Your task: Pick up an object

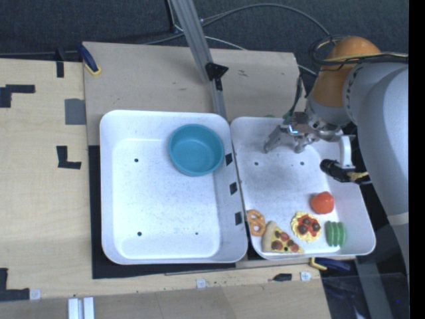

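My gripper (285, 143) hangs over the far end of the right bin (279, 181), its two grey fingers spread apart with nothing between them. Near the bin's front end lie a red tomato (323, 203), a round pizza toy (306, 226), a pizza slice (279, 240), a pretzel (255, 221) and a green pepper (335, 233). All of them sit well in front of the gripper. A blue bowl (196, 149) rests in the left bin (133, 198) at its far right corner.
A grey metal pole (196, 42) slants down from the top to the wall between the bins. The arm's large grey body (382, 131) fills the right side above the right bin's edge. Black cables run behind the bench.
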Controlling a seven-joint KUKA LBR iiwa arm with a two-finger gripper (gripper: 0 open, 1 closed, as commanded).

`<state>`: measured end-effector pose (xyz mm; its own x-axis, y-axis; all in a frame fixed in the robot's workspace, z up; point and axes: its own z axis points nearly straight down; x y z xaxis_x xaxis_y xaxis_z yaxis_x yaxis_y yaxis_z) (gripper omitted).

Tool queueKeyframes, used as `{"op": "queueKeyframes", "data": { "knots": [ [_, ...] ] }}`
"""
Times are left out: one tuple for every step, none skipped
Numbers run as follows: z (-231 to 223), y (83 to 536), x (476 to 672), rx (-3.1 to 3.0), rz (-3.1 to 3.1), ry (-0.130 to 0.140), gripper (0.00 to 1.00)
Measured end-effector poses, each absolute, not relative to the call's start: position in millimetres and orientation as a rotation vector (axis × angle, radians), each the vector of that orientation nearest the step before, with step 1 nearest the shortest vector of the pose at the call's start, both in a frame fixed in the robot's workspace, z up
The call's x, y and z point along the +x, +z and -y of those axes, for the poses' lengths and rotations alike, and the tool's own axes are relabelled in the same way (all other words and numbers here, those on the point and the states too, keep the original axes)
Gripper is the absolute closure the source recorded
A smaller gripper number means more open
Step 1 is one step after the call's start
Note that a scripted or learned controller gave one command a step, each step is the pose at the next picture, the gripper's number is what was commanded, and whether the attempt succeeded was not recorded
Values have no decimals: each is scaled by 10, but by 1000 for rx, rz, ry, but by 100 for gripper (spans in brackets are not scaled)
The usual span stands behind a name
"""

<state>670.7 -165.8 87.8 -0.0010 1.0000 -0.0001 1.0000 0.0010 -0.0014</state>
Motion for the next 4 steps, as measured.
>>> {"op": "queueKeyframes", "data": {
  "knots": [
    [1657,992,6711,-2220,2223,1,100],
    [1630,1423,6689,-2223,2224,-3,100],
    [1728,1931,6686,-2223,2224,-2,100],
    [1670,2547,6681,-2223,2226,-4,100]
  ]
}}
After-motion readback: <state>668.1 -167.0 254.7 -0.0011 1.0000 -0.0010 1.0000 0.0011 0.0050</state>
